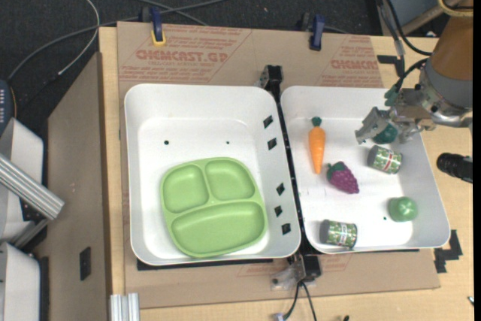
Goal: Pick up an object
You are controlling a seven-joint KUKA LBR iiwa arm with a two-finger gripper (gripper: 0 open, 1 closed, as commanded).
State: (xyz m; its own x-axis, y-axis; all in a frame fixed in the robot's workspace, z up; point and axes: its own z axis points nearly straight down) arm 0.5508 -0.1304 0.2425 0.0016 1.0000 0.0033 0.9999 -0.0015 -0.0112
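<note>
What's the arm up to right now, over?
Gripper low over right bin, nothing visibly held. Can just below it. Carrot, grapes nearby.

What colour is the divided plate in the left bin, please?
Light green, seen clearly in the camera view.

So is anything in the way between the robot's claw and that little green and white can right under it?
Nothing visible blocks it. The two-finger gripper hangs just above and left of the small green and white can in the right white bin. The orange toy carrot and purple toy grapes lie further left, off that path.
</note>
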